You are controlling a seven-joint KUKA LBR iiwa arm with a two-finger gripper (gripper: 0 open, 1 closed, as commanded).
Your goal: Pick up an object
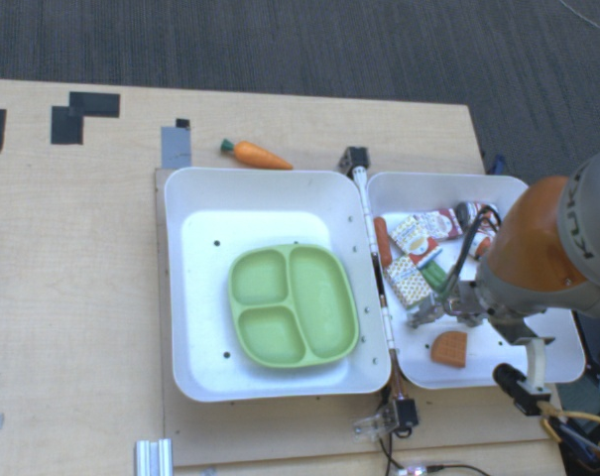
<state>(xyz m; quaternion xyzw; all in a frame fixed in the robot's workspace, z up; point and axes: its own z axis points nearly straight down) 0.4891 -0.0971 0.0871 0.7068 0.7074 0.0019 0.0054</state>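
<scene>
The right bin (411, 367) holds a heap of small objects: a red sausage-like piece (382, 239), white and red printed packets (420, 232), a checkered packet (409, 281), a green item (436, 273) and an orange-brown wedge (450, 348). My gripper (430, 311) reaches in from the right, low over the bin between the checkered packet and the wedge. The arm's orange band (534, 241) covers the right part of the bin. I see nothing clearly between the fingers.
The left bin (195, 296) holds a green three-compartment plate (294, 305). A toy carrot (258, 156) lies on the bench behind the left bin. Black clips (355, 159) sit at the seam between the bins.
</scene>
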